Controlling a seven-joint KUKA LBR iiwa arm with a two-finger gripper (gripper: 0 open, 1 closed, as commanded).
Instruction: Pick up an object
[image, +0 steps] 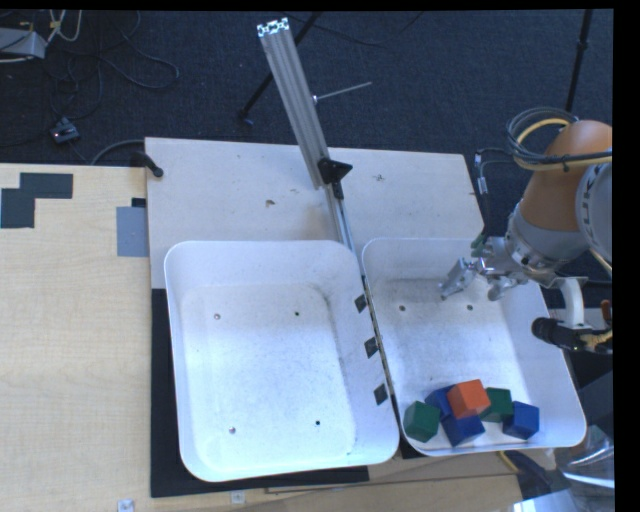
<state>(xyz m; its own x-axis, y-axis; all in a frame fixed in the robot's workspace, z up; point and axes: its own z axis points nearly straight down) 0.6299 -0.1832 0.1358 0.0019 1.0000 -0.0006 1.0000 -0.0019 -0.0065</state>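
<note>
Gripper sits over the right bin, upper part, fingers spread apart, nothing between them. Fingertips point toward 9 o'clock, just above the bin floor; can't tell if touching. Arm wrist with orange band is at 2 o'clock from the gripper, coming in from the right edge.

Blocks cluster at 6 o'clock from the gripper, well apart from it, in the right bin's near corner: orange block on top in the middle, green block at its 8 o'clock, blue block just below it, another green block at 3 o'clock, another blue block at 4 o'clock. All touching or nearly so.

Left bin at 9 o'clock from the gripper, side by side with the right one. Slanted metal rail at 11 o'clock, running down to the seam between the bins. Wooden tabletop far left.
</note>
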